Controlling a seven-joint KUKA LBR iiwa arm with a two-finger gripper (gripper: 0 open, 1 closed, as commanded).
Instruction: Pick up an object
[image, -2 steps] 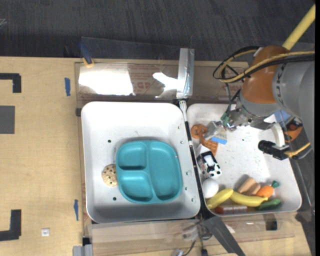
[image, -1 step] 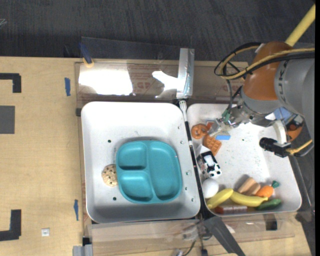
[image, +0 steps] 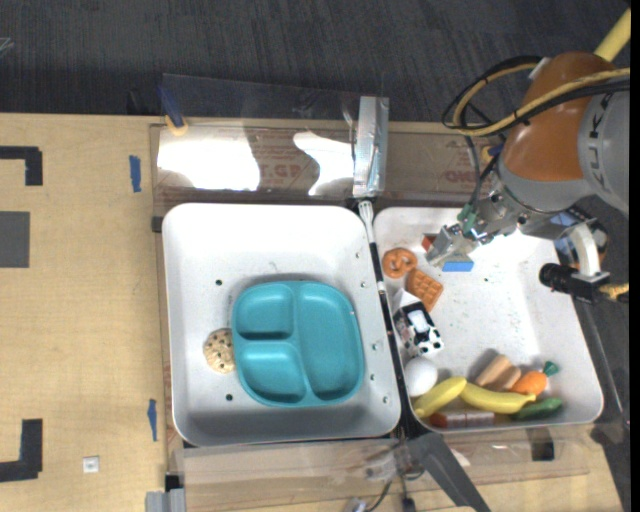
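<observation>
**Robot arm over the toy bin**

The arm (image: 560, 130) comes in from the upper right of the frame. Its end effector (image: 447, 243) is low over the upper left part of the right bin (image: 520, 300). I cannot tell what state it is in, or if it holds anything. A small blue block (image: 457, 265) lies just under it.

Near it, by the left wall of that bin, are an orange smiley face (image: 399, 262) and an orange waffle (image: 425, 288). Below them is a black and white toy cow (image: 420, 330), then a white egg (image: 421, 377). A yellow banana (image: 470, 396) lies along the bottom edge, with a carrot (image: 533, 383) at its right.

The left bin (image: 200, 240) holds a teal tray (image: 297, 342) with three parts. A cookie (image: 219, 350) sits just beside the tray's left edge.
</observation>
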